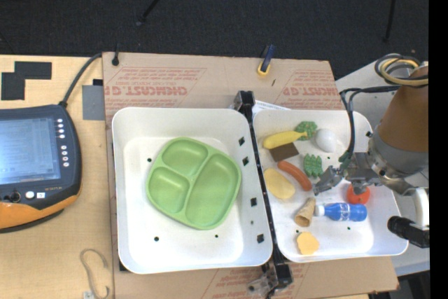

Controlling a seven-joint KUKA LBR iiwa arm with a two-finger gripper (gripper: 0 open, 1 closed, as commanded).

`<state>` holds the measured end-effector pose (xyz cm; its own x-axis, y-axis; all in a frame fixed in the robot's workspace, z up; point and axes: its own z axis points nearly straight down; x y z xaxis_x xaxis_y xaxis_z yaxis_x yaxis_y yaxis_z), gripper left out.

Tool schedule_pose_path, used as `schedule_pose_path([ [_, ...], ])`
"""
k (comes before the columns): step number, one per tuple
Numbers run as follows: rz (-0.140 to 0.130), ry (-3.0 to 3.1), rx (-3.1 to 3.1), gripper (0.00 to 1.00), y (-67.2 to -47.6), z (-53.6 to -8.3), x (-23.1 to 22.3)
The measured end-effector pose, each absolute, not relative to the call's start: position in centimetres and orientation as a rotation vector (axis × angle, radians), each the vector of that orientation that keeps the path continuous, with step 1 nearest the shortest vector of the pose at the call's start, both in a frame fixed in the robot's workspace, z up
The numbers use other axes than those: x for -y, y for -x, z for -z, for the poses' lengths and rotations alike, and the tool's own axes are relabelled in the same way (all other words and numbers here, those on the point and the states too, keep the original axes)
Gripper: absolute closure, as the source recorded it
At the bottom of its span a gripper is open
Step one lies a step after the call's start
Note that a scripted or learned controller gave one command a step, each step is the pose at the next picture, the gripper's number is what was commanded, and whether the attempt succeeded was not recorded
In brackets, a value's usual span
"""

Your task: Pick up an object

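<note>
Arm bulk hides the end effector (348, 177) above the right bin (381, 243); grip state unclear.

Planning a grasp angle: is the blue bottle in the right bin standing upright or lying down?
Lying down. The blue bottle rests on its side on the right bin floor, white cap pointing toward the left bin.

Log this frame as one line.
grey two-finger gripper: over right white bin, holding nothing seen | nearest: blue plastic bottle | green divided plate: left bin
</note>
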<state>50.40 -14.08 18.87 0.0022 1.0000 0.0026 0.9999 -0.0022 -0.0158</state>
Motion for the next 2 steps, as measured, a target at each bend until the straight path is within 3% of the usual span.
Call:
schedule_pose_path([
  [1,-0.002,2.221,2.220,0.00,-50.7,-19.5,14.1],
  [2,-0.006,2.213,2.219,0.00,-50.6,-15.0,13.2],
])
